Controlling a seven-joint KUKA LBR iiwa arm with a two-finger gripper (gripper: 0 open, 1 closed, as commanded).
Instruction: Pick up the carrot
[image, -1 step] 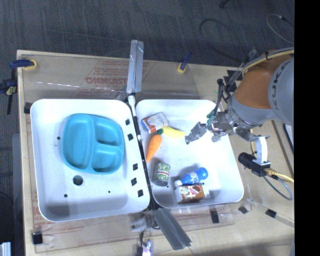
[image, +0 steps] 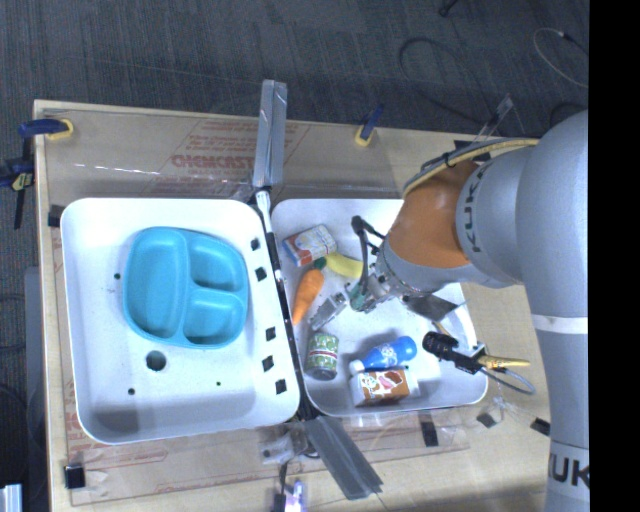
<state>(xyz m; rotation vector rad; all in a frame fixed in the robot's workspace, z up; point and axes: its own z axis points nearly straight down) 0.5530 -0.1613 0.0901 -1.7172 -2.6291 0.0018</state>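
An orange carrot (image: 307, 292) with a green top lies in the right bin (image: 330, 405) near its left wall, tilted, its green end pointing up-right. My gripper (image: 331, 309) reaches in from the right and hangs just right of and below the carrot, its metal fingers (image: 325, 314) low over the bin floor. Nothing shows between the fingers, and the carrot lies apart from them.
The right bin also holds a yellow banana-like piece (image: 344, 265), a small carton (image: 311, 243), a green-labelled can (image: 322, 354), a blue-and-white bottle (image: 386, 353) and a brown packet (image: 382, 386). A blue divided tray (image: 187, 286) sits in the left bin (image: 90, 330).
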